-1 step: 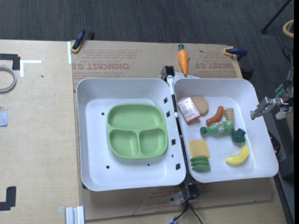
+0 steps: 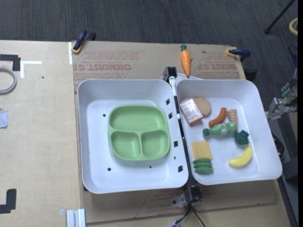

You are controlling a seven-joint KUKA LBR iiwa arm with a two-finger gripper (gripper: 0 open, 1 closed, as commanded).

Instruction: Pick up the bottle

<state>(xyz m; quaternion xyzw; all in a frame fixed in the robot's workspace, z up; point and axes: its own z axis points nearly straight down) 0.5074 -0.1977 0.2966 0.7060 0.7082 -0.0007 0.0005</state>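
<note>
Sausage (image 2: 218, 117), broccoli (image 2: 242, 137) and cheese (image 2: 201, 150) crowd the bottle (image 2: 220, 130); above is open.

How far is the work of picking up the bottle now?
Nothing looks done: the green bottle lies on its side in the right bin, between the sausage and the banana. Nothing grips it. The reach, grasp and lift are all left.

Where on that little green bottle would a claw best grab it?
Probably across the middle of the bottle, coming straight down. It lies on its side, and the sausage and the dark green piece crowd its ends, so its long sides offer more room.
</note>
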